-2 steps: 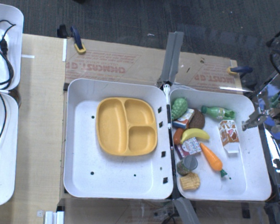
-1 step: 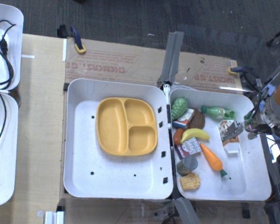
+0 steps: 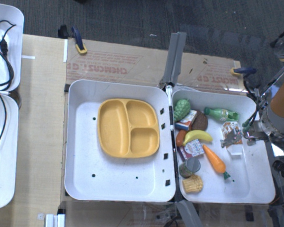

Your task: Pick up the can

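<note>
The can (image 3: 193,166) lies in the right bin (image 3: 254,188) near its left wall, its greyish round end facing up. It sits between a printed packet (image 3: 194,148) above and a corn cob (image 3: 192,184) below. My gripper (image 3: 232,138) reaches in from the right at the bin's upper middle, up and to the right of the can and well apart from it. It hangs over a small wrapper (image 3: 230,128), with a white block (image 3: 236,150) just below it. Nothing can be seen held in it.
A carrot (image 3: 213,159) lies between gripper and can. A banana (image 3: 198,136), a green bottle (image 3: 221,113), a green leafy toy (image 3: 182,109), a brown item (image 3: 199,121) and a small box (image 3: 185,122) crowd the bin's upper left. The left bin (image 3: 76,169) holds a yellow divided plate (image 3: 128,127).
</note>
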Controlling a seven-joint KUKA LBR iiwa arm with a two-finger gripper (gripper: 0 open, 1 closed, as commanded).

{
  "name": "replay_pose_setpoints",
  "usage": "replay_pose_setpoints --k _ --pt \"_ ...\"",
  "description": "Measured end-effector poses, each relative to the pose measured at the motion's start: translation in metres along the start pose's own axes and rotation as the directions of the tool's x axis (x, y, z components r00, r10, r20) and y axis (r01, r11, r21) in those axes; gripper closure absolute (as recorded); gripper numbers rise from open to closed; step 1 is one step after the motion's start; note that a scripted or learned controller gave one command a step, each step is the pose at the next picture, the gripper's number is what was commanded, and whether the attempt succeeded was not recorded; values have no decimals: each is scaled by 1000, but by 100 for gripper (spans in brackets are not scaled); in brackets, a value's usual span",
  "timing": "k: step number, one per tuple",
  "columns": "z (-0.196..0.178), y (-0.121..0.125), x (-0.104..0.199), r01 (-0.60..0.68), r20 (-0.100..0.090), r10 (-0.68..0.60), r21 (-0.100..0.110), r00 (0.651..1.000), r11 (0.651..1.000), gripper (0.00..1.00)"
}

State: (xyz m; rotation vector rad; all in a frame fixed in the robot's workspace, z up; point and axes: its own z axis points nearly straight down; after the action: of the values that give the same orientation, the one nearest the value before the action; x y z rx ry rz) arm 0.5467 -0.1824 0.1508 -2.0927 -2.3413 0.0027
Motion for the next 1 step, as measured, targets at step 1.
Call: replay_pose_setpoints --k 1 --pt "34 70 27 -232 4 232 -14 973 973 0"
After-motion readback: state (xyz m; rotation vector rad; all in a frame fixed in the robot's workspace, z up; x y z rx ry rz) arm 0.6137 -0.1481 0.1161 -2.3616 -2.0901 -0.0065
